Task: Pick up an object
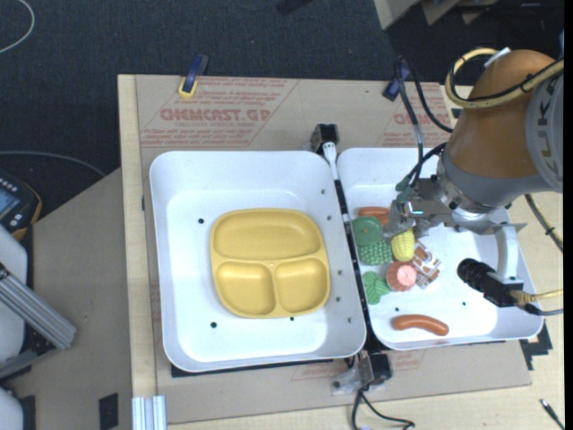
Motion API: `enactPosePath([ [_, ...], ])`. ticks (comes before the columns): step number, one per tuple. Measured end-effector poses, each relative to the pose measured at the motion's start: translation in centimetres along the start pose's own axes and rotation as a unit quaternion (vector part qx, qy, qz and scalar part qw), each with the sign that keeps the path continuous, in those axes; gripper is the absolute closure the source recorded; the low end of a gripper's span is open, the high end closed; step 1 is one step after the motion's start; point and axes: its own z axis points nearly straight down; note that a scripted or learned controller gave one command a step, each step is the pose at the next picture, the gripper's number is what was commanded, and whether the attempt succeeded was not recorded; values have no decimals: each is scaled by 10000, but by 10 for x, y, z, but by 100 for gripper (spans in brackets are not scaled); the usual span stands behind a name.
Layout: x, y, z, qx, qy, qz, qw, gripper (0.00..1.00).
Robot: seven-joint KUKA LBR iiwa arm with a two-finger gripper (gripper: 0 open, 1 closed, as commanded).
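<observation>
The gripper (410,219) hangs low over the toy food heaped in the right bin (466,325), just above the corn (403,244), apparently to grab it; its grip I cannot tell.

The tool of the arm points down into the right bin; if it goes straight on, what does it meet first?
Probably the yellow corn cob, which lies right under the tool. Depth is unclear from this slanted view.

"CHEMCAST GP" on brown board (224,106)

Yellow divided tray (269,262) in left bin (175,267).
</observation>
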Motion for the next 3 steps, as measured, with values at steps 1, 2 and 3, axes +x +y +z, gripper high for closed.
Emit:
enactPosePath([
  [1,7,16,1,-35,-6,-12,10000,100],
  [2,5,10,4,-12,-2,-1,10000,100],
  [3,-1,11,-17,-44,-8,-1,10000,100],
])
